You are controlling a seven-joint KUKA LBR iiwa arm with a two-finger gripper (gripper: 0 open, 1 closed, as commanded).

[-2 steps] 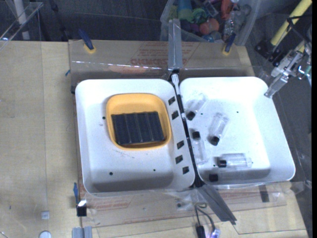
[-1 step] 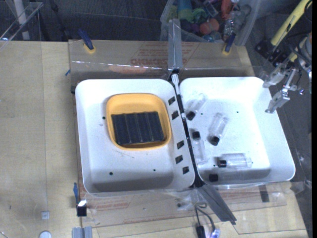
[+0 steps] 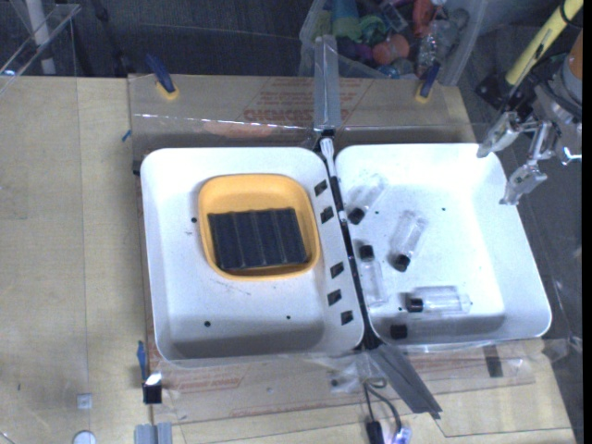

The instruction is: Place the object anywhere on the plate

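A yellow square plate (image 3: 215, 203) lies in the left bin (image 3: 166, 276). A dark ribbed rectangular object (image 3: 257, 239) rests flat in the plate's middle. My gripper (image 3: 507, 163) hangs over the far right rim of the right bin (image 3: 504, 266), well away from the plate. Its two fingers (image 3: 490, 141) are spread apart, open, with nothing between them. In the right bin lie several clear vials with black caps: one near the divider (image 3: 365, 195), one in the middle (image 3: 407, 237), one at the front (image 3: 435, 301).
A black-marked divider (image 3: 333, 239) runs between the two bins. A clear box of colourful toys (image 3: 388, 17) stands behind the bins. Two blue clamps (image 3: 165, 83) hold the back sheet. Bare wooden bench lies to the left.
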